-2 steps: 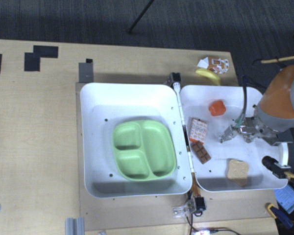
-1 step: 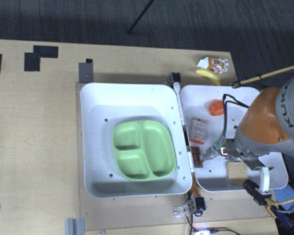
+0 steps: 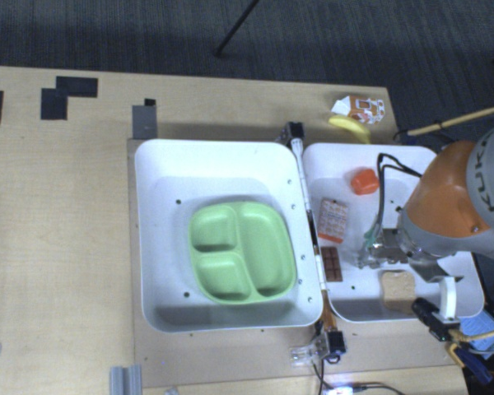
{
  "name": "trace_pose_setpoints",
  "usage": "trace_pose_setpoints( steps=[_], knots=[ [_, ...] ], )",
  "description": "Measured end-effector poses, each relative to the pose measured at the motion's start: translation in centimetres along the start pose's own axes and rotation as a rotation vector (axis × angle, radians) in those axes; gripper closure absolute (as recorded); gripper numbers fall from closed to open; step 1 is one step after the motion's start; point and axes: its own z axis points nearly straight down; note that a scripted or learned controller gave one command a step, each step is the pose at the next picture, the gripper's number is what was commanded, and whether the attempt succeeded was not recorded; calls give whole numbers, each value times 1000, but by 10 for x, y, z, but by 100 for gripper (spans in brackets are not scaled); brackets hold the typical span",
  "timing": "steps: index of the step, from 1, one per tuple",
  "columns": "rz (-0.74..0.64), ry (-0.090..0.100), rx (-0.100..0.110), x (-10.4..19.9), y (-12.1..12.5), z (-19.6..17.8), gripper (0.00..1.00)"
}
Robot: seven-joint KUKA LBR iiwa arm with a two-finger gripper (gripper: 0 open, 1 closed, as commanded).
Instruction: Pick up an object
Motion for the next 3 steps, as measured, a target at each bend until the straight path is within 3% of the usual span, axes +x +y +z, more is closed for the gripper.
trace_pose_setpoints(
  steps=[1,2,3],
  knots=[
    [4,-1,12,-108,-5,-21,100],
    [0,1,11,-27,39,-69,100],
    [1,1,11,-28,38,-69,0]
  ],
)
